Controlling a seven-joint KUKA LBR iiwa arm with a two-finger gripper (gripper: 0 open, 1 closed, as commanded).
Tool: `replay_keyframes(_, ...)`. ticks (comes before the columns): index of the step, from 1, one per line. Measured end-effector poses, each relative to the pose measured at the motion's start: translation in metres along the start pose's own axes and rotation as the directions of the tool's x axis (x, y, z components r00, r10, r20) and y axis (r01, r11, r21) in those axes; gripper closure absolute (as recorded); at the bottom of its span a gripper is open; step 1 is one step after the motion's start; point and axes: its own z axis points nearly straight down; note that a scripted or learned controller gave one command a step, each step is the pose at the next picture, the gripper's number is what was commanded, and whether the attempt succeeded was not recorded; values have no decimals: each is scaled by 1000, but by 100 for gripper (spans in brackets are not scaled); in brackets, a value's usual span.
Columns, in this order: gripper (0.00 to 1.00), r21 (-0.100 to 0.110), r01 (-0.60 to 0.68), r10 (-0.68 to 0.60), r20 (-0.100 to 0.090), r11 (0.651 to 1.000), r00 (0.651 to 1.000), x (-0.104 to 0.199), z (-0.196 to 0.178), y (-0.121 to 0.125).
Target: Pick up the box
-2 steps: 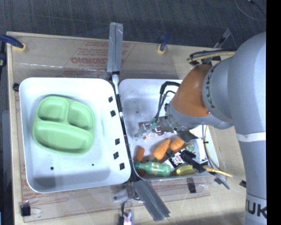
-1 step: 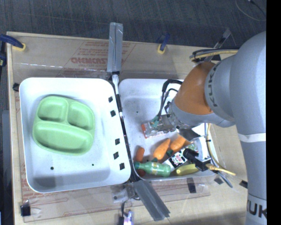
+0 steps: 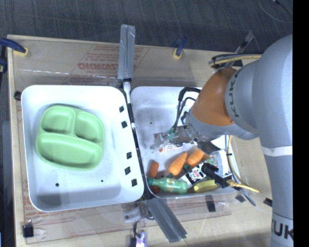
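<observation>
step: reaching, nothing lifted yet | my claw [image 3: 171,136] low in right bin [image 3: 144,99], over the clutter, can't tell its state | box [image 3: 195,175]: my guess, small printed pack near bin's front, between carrots [image 3: 185,159] and green bottle [image 3: 170,184] | left bin: green tray [image 3: 70,136] | next: shift toward front, line up over pack, drop

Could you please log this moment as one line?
arm: over right bin | green tray: left bin | carrots: right bin | box: not identifiable
</observation>
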Motion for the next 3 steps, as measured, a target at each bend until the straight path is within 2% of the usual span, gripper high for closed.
replay_keyframes(1,100,0,4,-4,-1,1000,1000,0,-10,1)
replay_keyframes(2,0,0,5,-5,0,1000,1000,0,-10,1)
replay_keyframes(3,0,5,41,-41,0,999,999,-7,12,13)
